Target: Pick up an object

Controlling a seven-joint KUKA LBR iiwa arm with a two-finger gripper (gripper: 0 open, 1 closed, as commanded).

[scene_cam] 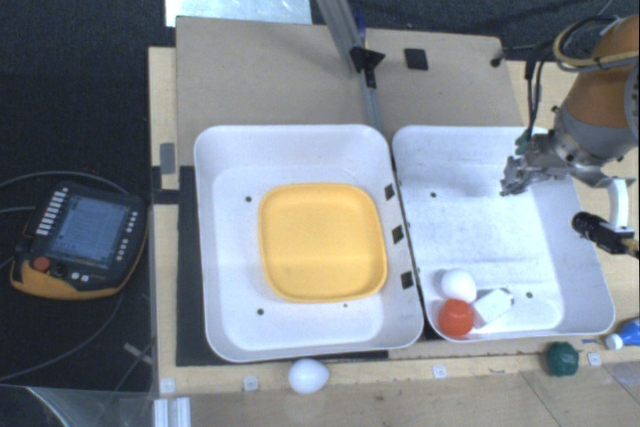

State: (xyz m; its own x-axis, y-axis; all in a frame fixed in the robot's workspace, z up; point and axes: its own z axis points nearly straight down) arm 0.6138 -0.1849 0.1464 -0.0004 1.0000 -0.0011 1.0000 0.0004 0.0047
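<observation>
Pendant (78, 243) first: the grey and yellow control unit lies on the dark floor at far left, its cable trailing away, well apart from the bench. Next comes the left bin (225, 215), which holds a yellow plate (323, 241) lying flat near its middle; that plate is probably too broad and low for a two-finger grasp. Just below this bin's front edge a white egg-shaped object (308, 375) rests on the bench, outside both bins.

Further right, the right bin (480, 215) has its contents gathered in the near-left corner, likely because the floor slopes or they rolled there: a white ball (458, 283), a red ball (457, 317) touching it from below, and a small white block (493, 304) just beside them. Any of these could serve as the object to pick up, and all sit well apart from the gripper (516, 177).

That gripper hangs over the bin's far right part, above bare floor, with the orange-banded arm behind it. Its fingers are a small dark cluster, too blurred to judge, so I cannot tell how far apart they stand; nothing shows between them. A dark green ball (561, 358) lies on the bench past the bin's near-right corner, and a blue-tipped item at the frame's edge is cut off.
</observation>
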